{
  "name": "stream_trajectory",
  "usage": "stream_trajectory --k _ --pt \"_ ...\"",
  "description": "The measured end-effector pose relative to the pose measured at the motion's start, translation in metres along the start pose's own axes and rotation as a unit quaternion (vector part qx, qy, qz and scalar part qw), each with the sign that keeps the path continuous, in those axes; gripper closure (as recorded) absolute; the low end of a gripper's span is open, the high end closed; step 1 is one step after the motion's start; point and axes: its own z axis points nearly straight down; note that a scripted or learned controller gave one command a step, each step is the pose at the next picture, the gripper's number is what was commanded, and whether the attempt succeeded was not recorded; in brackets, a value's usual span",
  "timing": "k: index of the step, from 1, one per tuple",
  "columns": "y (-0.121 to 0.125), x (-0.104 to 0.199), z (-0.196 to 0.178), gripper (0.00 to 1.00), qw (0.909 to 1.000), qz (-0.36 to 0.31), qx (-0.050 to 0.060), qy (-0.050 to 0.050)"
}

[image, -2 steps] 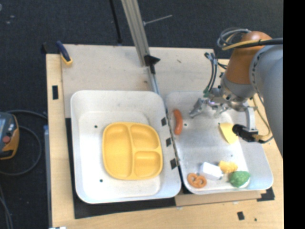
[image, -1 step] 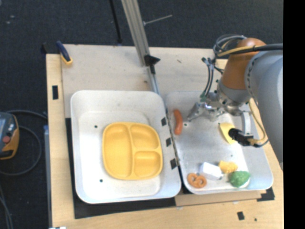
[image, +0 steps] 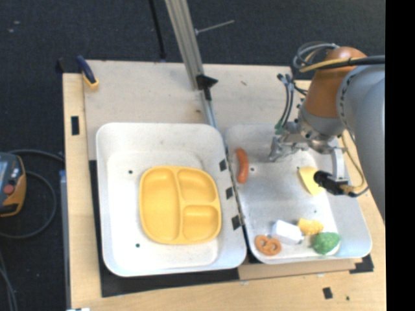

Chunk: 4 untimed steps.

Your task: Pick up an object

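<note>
A robot's gripper [image: 280, 149], its grasp impossible to tell, hangs near the right bin's [image: 259, 135] back edge, best lowered squarely over the sausage [image: 241, 165].

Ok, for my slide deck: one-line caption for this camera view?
KUKA arm's gripper over right bin of toy food; yellow divided tray in left bin.

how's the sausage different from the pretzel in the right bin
The sausage is a plain long stick, orange-red; the pretzel is a looped knot with holes, browner orange. The sausage lies by the bin's left wall, toward the far end; the pretzel sits at the near edge beside a white block. Both are small and lie flat in the right bin.
</note>
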Motion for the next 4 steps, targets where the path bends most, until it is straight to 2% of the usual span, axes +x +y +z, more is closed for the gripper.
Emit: stream_trajectory --k 1,2,3,4 --pt "-0.006 0.000 -0.047 1.00 1.0000 -0.001 0.000 0.001" --pt "-0.006 -0.003 -0.113 1.00 1.0000 -0.002 -0.002 0.000" --pt "-0.005 -0.005 -0.138 1.00 1.0000 -0.003 0.000 0.001" --pt "-0.010 0.056 -0.134 1.00 1.0000 -0.005 0.002 0.002"
